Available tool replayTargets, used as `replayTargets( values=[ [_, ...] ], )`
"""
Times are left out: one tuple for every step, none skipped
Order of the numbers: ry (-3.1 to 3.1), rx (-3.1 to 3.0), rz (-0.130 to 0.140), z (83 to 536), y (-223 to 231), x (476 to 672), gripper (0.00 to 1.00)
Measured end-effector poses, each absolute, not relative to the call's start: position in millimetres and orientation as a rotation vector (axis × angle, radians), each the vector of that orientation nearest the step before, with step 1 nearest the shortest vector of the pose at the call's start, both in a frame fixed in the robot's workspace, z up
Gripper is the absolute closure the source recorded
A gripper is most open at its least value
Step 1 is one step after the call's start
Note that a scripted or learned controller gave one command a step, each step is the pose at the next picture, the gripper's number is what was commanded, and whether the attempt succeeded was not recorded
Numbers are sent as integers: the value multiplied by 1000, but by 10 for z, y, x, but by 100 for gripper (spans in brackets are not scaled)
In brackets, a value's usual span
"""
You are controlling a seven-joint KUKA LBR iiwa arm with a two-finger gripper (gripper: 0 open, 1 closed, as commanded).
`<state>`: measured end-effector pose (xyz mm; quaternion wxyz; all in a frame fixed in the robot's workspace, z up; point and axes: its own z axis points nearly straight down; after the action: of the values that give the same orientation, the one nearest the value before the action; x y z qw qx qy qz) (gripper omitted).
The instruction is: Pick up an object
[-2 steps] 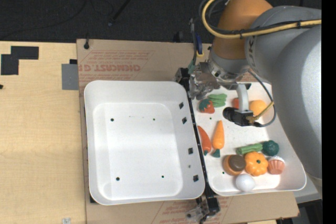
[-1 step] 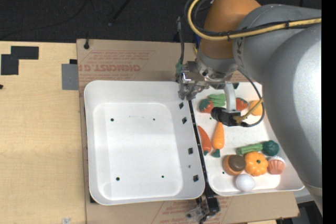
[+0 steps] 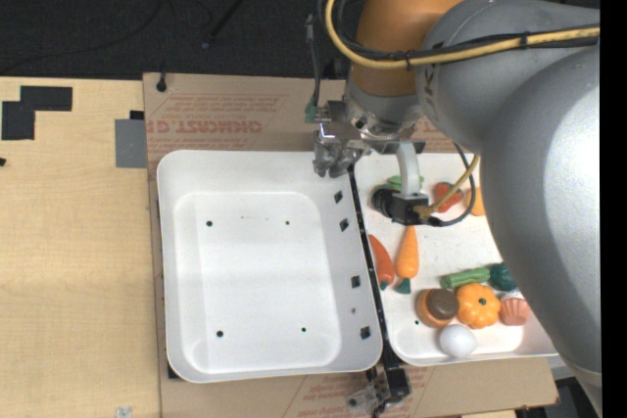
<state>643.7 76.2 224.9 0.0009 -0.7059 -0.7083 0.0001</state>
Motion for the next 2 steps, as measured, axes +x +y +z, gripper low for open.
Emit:
replayTargets(
  values=[
    [-2222, -2216, 6, 1964, 1331, 6432, 100],
    [-2224, -2216, 3, 1830, 2010, 6434, 100]
  ],
)
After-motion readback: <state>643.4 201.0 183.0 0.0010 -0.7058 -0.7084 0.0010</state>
